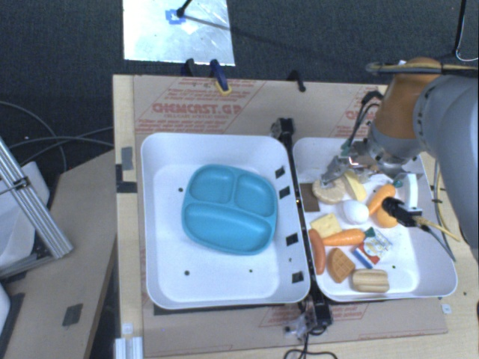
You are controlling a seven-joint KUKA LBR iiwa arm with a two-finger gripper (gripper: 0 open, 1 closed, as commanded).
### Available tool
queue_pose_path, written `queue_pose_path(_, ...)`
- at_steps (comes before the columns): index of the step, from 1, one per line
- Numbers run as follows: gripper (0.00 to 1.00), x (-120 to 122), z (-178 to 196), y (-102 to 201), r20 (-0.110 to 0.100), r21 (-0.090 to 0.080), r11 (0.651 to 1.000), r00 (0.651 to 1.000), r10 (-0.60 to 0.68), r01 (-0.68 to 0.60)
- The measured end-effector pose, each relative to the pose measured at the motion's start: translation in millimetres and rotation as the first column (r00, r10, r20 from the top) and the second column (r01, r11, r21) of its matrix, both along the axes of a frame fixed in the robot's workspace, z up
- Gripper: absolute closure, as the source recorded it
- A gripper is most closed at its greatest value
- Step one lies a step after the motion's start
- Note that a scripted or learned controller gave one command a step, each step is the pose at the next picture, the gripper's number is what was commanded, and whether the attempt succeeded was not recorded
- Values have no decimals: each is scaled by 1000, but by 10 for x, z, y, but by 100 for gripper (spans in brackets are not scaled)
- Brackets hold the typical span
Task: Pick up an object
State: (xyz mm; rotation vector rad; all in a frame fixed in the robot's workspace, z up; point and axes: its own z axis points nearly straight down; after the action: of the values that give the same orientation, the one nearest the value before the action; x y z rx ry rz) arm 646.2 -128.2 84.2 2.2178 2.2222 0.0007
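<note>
— Camera view, starting at the gripper (334, 174): angled down into the right bin (438, 275), tip just over a tan bread-shaped piece (324, 194). Open or closed, cannot tell; too dark and small at this slant.

— Holding anything?

— Nothing seen in its grasp. Touching the tan piece or just above it: cannot tell either.

— Around that?

— Just beside the tan piece, a yellow wedge (357, 188); then a white egg (354, 212) and an orange piece (382, 200). Nearer the front: a carrot (343, 238), a bread roll (370, 280). Well apart in the left bin (161, 275), a blue divided plate (228, 208).

— Handling, as a guess?

— Probably toy food: light, stiff, smooth plastic, not fragile. Likely to skid or pop out of a pinch rather than crush. Tan piece low and flat, so best taken across its narrow width, from above, near its middle. Egg round and slippery, worse bet. Carrot easier: long, lying clear, taken across mid-length.

— Risk?

— Crowding. Yellow wedge and egg close by, apt to be nudged or caught together.
</note>
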Motion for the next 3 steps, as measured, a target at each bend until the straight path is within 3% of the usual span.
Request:
queue_pose_path(1,100,39,169,-13,15,-4,1000,1000,0,0)
queue_pose_path(2,100,104,610,6,3,1,1000,1000,2,-2)
queue_pose_path(3,100,113,1050,-14,4,0,1000,1000,3,-3)
